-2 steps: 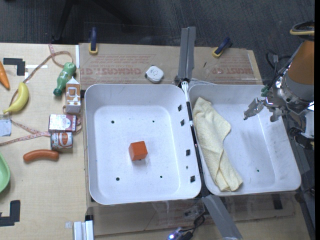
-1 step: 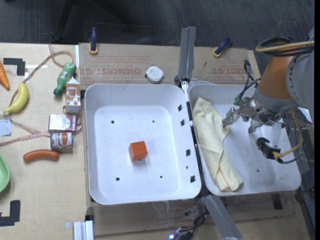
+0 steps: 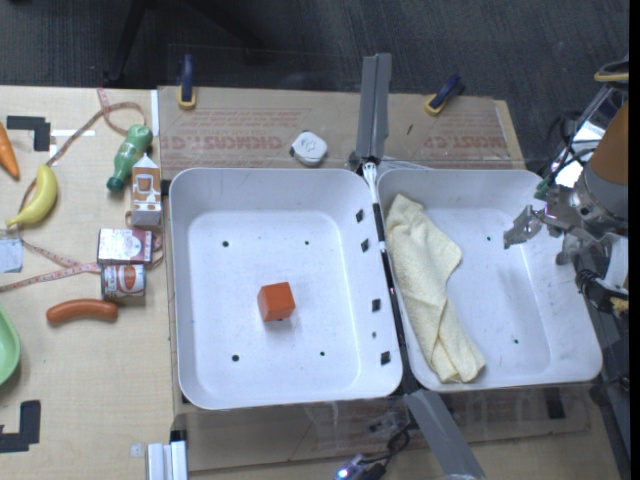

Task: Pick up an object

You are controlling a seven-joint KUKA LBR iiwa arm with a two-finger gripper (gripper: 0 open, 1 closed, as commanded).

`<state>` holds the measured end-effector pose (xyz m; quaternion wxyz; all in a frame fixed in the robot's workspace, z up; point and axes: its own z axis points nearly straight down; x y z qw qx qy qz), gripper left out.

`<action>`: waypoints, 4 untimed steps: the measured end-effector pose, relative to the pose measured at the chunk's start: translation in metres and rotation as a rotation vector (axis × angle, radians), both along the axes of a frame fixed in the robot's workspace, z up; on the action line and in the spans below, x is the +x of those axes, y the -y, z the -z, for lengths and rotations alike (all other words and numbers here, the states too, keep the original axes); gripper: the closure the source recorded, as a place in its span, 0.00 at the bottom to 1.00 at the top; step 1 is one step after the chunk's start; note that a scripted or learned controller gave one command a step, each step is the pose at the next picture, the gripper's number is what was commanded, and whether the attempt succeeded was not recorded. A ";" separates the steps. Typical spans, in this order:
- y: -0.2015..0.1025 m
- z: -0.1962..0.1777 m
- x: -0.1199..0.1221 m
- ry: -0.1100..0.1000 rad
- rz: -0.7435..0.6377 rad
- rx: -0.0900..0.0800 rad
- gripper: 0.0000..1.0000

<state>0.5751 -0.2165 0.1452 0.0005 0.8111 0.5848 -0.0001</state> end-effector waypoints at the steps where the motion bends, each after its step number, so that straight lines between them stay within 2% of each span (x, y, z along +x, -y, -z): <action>1: -0.090 0.021 0.023 -0.003 -0.113 0.001 0.00; 2: -0.028 -0.064 0.034 -0.001 -0.145 -0.001 0.00; 3: -0.102 0.038 0.036 -0.004 -0.098 0.001 0.00; 4: -0.118 0.054 0.023 -0.003 -0.133 0.001 0.00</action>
